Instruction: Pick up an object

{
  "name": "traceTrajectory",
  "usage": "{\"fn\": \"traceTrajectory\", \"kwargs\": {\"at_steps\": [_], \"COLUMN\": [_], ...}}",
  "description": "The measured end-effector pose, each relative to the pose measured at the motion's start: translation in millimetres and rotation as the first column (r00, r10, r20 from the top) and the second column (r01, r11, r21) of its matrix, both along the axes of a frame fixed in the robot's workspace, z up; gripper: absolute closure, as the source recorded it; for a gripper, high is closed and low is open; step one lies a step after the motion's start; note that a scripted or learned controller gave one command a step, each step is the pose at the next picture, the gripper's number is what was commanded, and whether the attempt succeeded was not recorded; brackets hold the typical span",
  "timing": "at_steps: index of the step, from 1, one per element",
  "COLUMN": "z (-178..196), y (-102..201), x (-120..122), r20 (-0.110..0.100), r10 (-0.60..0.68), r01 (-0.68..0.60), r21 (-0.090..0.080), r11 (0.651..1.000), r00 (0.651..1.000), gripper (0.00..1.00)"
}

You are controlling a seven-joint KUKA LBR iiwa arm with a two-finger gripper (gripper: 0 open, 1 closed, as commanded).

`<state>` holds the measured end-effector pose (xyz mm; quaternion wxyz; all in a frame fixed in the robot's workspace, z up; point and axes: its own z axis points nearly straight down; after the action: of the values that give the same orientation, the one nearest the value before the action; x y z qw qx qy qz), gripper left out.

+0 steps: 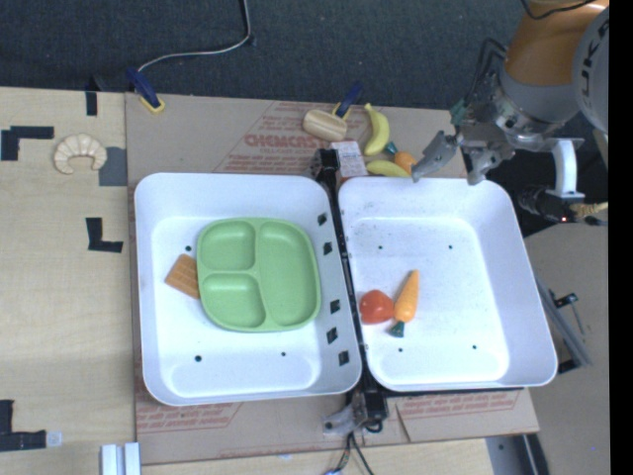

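The toy carrot [406, 296] lies near the middle of the right bin [495, 228], touching a red tomato [376, 307] on its left; it looks light, stiff and smooth, best pinched across its thick middle. The gripper [452, 158] hangs above the bin's far edge, fingers spread, holding nothing.

Both bins, the left bin [158, 364] and the right bin [514, 364], are plain white. A pale green divided plate [259, 273] overlaps a tan cracker [183, 276]. The carrot [406, 297] is orange, the tomato [375, 307] red. Two bananas [378, 132] are yellow, the croissant [81, 152] beige, the cardboard [227, 137] brown with red lettering.
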<state>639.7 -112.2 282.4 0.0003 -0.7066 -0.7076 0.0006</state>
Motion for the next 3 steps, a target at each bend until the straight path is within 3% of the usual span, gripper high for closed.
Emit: {"fn": "traceTrajectory", "kwargs": {"at_steps": [1, 2, 3], "z": [-196, -196, -186], "y": [-23, -2, -3], "x": [-48, -74, -74], "r20": [0.002, 0.007, 0.008], "r10": [-0.001, -0.001, -0.002], "r01": [0.001, 0.001, 0.002], "r21": [0.0, -0.002, -0.004], "r11": [1.0, 1.0, 1.0], "r00": [1.0, 1.0, 1.0], "gripper": [0.0, 0.0, 1.0]}}
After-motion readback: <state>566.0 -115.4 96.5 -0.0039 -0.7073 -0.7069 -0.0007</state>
